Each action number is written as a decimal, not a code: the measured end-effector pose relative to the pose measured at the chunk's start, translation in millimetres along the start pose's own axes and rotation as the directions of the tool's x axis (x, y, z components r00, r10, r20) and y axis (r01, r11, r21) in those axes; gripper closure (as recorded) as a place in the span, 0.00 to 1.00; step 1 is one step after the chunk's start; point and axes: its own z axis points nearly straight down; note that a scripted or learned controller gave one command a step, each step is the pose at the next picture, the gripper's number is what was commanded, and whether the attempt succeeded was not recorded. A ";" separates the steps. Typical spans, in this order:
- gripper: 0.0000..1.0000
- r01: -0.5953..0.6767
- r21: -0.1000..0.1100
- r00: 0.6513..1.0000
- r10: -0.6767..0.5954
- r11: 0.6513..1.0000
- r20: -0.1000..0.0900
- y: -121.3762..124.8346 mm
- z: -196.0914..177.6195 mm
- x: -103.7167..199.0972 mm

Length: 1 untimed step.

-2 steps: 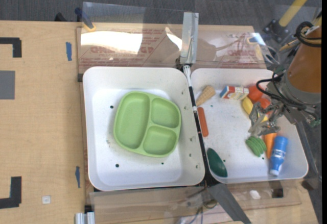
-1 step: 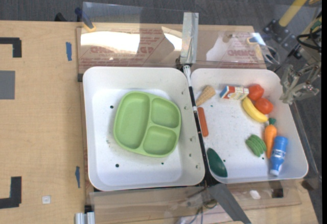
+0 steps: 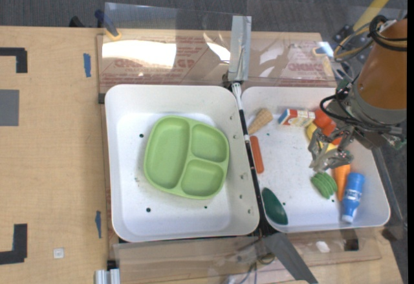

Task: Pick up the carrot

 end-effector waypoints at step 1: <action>1.00 -0.006 0.013 1.000 0.005 1.000 0.011 -3.3 -15.4 -1.9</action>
